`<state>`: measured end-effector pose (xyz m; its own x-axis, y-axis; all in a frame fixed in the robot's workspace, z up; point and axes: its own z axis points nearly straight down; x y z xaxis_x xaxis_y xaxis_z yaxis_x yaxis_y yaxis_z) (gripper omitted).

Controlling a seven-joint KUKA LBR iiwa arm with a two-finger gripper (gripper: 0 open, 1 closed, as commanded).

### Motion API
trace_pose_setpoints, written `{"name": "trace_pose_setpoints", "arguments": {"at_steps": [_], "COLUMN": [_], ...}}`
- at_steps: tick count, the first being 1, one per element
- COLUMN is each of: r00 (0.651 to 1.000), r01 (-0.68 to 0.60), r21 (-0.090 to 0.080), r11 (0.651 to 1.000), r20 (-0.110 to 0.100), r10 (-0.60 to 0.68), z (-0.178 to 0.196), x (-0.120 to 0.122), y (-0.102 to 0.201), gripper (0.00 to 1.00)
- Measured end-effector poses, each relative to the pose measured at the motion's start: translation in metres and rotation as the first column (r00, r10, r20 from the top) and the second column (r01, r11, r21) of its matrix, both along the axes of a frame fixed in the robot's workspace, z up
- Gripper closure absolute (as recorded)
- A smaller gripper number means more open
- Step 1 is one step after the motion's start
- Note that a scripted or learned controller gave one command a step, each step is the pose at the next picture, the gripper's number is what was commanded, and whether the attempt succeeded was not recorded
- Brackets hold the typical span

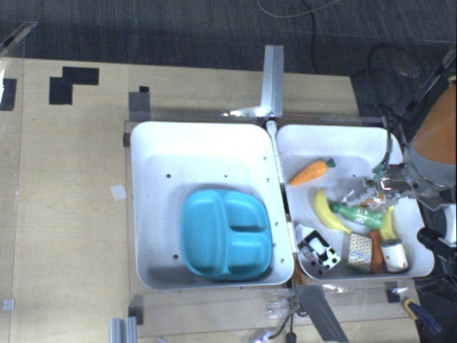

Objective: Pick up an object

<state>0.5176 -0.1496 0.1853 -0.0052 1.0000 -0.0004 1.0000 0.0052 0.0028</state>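
At the right of the frame the pincer (383, 185) hangs low in the right bin (335, 136); whether it is spread I cannot tell. Under it lie a glossy green bottle (357, 214), a curved banana (328, 212) and a tapered orange carrot (311, 173). A smooth blue divided plate (226, 232) sits in the left bin (200, 138).

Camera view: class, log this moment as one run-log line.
arm: over right white bin | gripper: above green bottle, yellow banana | held: nothing seen | left bin: blue divided plastic tray
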Motion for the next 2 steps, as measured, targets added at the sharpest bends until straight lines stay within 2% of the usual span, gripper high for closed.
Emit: {"name": "trace_pose_setpoints", "arguments": {"at_steps": [1,2], "r00": [0.998,0.992], "r01": [0.067,0.13], "r21": [0.0,-0.001], "r11": [0.998,0.992], "r20": [0.005,0.01], "r10": [-0.067,-0.13], "z": [-0.083,-0.096], "x": [0.024,0.06], "y": [-0.027,-0.03], "gripper": [0.0,0.0]}}
